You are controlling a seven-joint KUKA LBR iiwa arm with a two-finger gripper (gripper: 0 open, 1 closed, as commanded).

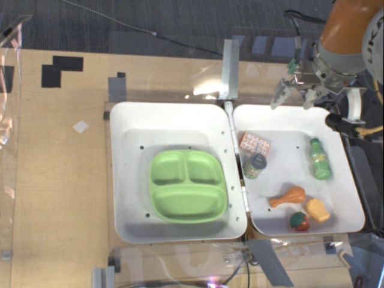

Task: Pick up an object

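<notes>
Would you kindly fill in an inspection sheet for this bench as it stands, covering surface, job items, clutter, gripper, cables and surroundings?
Surface: wooden bench bearing a left bin and a right bin side by side.
Job's things: right bin holds a green bottle, pink patterned box, small dark can, toy drumstick, yellow toy and red-green toy.
Clutter: green divided tray in the left bin.
Gripper: gripper over the right bin's far edge, fingers apart, holding nothing.
Cables: thin wire across the floor; black cables near the wrist.
Surroundings: dark carpet; black tape marks.
</notes>
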